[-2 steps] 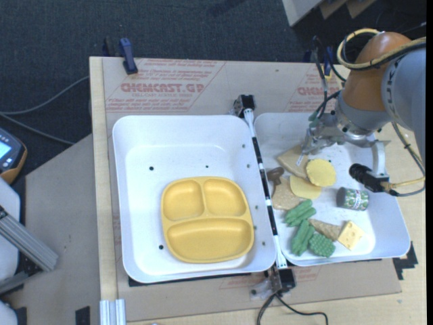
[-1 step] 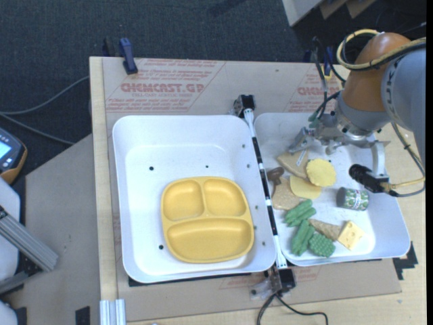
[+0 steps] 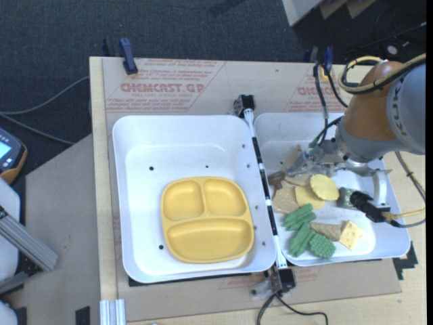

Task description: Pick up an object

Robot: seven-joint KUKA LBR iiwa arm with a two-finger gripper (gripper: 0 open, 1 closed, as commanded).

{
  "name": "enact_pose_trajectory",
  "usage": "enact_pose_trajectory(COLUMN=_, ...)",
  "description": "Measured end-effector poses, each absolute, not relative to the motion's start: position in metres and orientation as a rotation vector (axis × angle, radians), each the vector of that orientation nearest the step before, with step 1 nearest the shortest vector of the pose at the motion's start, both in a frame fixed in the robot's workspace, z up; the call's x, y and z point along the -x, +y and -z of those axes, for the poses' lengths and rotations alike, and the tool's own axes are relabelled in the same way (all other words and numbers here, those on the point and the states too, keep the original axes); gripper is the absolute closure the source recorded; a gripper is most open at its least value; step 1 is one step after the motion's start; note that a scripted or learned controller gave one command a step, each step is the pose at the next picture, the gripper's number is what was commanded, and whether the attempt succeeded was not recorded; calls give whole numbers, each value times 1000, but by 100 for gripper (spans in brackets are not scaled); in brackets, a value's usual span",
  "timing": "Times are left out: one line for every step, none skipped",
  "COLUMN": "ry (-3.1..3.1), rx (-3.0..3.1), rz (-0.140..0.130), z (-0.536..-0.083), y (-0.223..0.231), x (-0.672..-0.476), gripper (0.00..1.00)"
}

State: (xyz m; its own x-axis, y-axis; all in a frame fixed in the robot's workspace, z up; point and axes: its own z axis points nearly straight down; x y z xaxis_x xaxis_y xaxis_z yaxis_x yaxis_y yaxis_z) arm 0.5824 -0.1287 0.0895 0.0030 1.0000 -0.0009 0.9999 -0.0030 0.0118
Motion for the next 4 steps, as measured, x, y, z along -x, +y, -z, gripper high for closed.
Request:
enact_pose_trajectory(ry=2221, rx=-2210, rz=-9, z=-89, y=-97, x=-640, gripper=0)
enact_pose_trajectory(ry=2211, rx=-2224, rz=-9, z=-90, y=-155, x=-588, gripper=0)
enact_pose_trajectory(ry=2210, rx=-2218, rz=-10, z=-89, y=-134, x=-538, gripper=0)
enact_pose_trajectory(ry=2213, rx=-2220, rz=-2, z=-132, y=-188, x=-546, gripper=0)
